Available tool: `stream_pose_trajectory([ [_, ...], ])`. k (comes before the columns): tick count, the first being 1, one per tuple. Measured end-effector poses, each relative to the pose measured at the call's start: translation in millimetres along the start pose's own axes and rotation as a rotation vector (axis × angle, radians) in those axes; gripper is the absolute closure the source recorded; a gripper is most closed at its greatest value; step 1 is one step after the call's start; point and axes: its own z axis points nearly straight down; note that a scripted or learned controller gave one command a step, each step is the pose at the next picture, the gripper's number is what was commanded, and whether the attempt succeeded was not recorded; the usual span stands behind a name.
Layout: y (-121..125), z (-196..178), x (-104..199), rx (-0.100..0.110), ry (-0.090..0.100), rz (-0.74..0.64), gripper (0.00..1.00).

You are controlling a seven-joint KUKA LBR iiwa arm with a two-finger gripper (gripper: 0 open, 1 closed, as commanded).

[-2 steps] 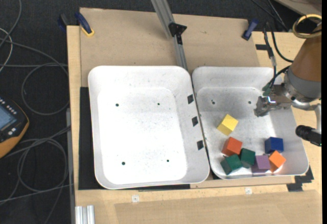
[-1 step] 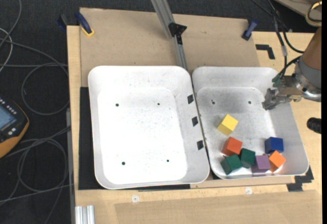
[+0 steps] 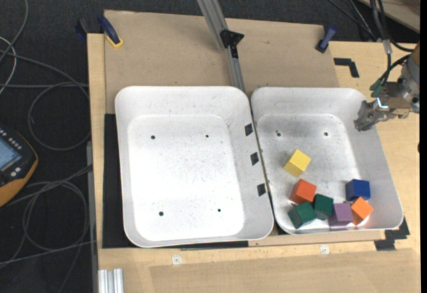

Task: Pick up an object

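1. The pincer [image 3: 369,115] hangs over the right bin's [image 3: 333,99] right rim, near its far corner; whether its tips are apart or together cannot be told, and nothing shows between them.
2. A yellow block [image 3: 297,162] lies near the middle of the right bin.
3. Toward the near edge cluster a red-orange block [image 3: 304,190], two green blocks [image 3: 323,205] [image 3: 301,215], a purple block [image 3: 342,212], an orange block [image 3: 361,208] and a blue block [image 3: 357,188].
4. The left bin [image 3: 187,101] sits beside it on the desk [image 3: 167,51].
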Motion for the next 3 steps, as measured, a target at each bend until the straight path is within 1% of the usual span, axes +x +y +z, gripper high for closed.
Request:
stream_pose_trajectory([
  [1,-1,-9,57,0.007,0.005,-0.005,1.0],
  [2,-1,-12,120,0.009,0.006,-0.006,1.0],
  [3,-1,-17,175,0.007,0.006,-0.006,1.0],
])
